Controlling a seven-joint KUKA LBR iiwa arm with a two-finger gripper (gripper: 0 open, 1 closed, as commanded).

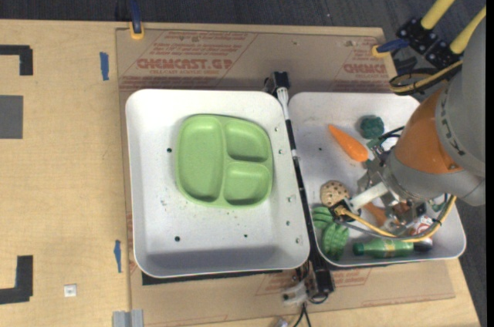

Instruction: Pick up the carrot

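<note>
Over on the right-hand bin (432, 111), the carrot (348, 143) is lying on the white floor near the upper left of that bin, slanting from upper left to lower right, with a small teal object (371, 125) sitting just beside it. The arm (444, 140), reaching in from the right, is hanging over the lower middle of the same bin, and its end effector (380, 198) is hovering among wires just below the carrot's lower end. Whether it is released or clenched I cannot tell from where I am standing; the cables and the wrist are hiding that part, and nothing orange is showing in its grip, so I am judging the carrot as not yet picked up. Clutter is crowding the spot: a speckled round object (333, 193) to the left, a green leafy toy (333, 233) in the lower corner, and a green marker (390, 247) lying along the bottom wall. The risk, as I am reading it, is that a descent from here is landing short of the carrot and closing on a neighbour or on nothing, or nudging the carrot's tip and sending it sliding toward the bin wall. Meanwhile the left bin (147, 163) is holding a green divided plate (225, 160), well apart from the action.
</note>
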